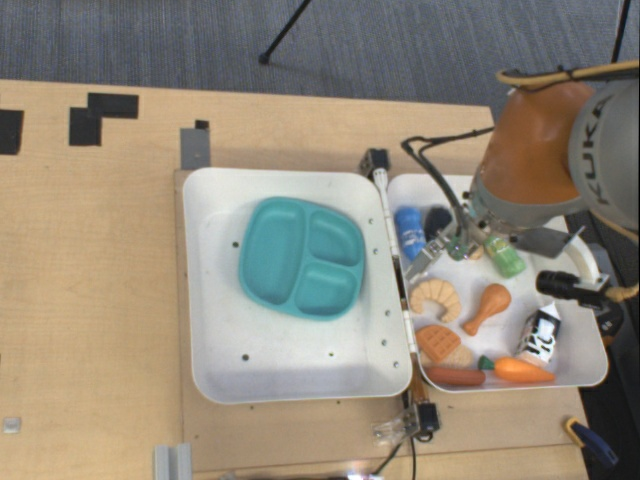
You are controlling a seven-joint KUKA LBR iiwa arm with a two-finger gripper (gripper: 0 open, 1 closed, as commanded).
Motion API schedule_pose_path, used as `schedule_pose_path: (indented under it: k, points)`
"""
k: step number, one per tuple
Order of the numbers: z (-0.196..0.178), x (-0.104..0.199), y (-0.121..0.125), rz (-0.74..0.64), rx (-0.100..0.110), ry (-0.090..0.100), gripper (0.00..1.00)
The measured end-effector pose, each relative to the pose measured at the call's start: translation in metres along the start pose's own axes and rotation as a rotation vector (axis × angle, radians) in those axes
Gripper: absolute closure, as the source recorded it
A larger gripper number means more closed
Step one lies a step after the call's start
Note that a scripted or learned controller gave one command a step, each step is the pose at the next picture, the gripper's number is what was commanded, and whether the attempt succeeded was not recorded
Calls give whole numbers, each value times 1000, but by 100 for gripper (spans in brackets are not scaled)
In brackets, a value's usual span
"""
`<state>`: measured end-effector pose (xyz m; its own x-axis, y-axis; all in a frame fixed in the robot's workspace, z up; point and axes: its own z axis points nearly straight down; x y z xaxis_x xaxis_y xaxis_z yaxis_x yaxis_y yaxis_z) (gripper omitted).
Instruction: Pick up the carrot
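Down at the near right corner of the right bin lies the carrot, a small orange toy with a green tuft at its left end, stretched lengthwise along the bin's near wall. It looks like hollow plastic, so I judge it light, stiff and rather slick, and likely to roll or squirt out from a pinch at the tapered tip. The thick middle of the body, taken across its width, seems the safest hold.

The hand hangs over the far left part of that bin, well apart from the carrot; its metal tip is muddled with the items beneath it, so how far it is parted I cannot tell, and nothing is seen between its parts.

Crowding is the main trouble. A red sausage lies just beside the carrot's green end, nearly in line with it. A small black-and-white carton stands just behind the carrot, and the bin's near wall is close on the other side, leaving little room for the hand to straddle it. Further in are a drumstick, a croissant, a ridged orange piece, a blue bottle and a green item. The left bin carries a teal divided plate, out of the way.
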<state>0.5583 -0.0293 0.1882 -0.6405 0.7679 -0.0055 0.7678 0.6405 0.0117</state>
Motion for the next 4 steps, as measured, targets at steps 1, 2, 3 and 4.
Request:
schedule_pose_path:
  k: [1, 2, 3, 4]
  points:
    - [4, 48, -23, 106, 11, 7, 0]
    - [-8, 46, -20, 105, 5, 1, 100]
    - [0, 94, -14, 379, 11, 5, 100]
    - [-59, 58, -40, 142, 4, -2, 100]
